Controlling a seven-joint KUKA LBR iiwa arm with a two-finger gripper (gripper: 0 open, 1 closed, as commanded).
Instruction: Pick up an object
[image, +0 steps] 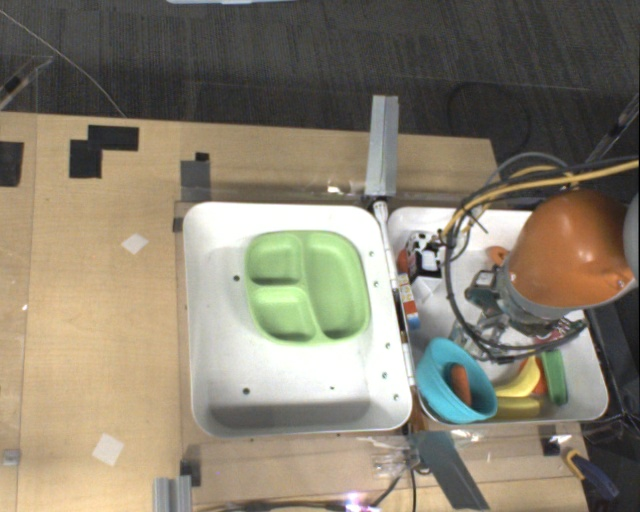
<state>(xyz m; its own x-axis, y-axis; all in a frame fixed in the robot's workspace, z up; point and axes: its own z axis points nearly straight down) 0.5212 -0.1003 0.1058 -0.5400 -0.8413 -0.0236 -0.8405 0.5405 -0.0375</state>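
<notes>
We log the pick as not yet shown complete: nothing can be seen lifted clear of the right bin (598, 400), and the candidate objects lie in it. A blue bowl (452, 378) with a reddish-brown piece (460, 381) inside sits at the bin's near left corner; a yellow banana-like item (522, 385) and a green piece (553, 378) lie just beside it, near the front wall. The left bin (215, 300) carries a green divided tray (305, 285). The arm (572, 250) reaches in from the right and hangs over the right bin, wrist pointing steeply down with cables looping beside it. The gripper (500, 325) is masked by the wrist, so we cannot tell its state. Grasp and lift appear left to do.
</notes>
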